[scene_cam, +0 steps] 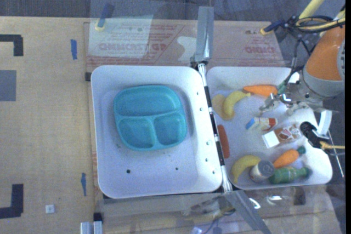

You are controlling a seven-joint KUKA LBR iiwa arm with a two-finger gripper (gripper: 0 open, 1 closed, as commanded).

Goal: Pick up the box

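Bring the grey two-finger gripper (285,100), whose opening I cannot tell, squarely down over the small white-and-red carton box (281,135), avoiding the orange carrot (286,159).

Glossy white plastic bins (104,118), matt teal plastic tray (149,117), wooden bench (44,134)

We see a teal divided tray (149,117) in a white bin (104,145), yellow bananas (232,103), orange carrots (260,90), and a white-and-red box (282,135).
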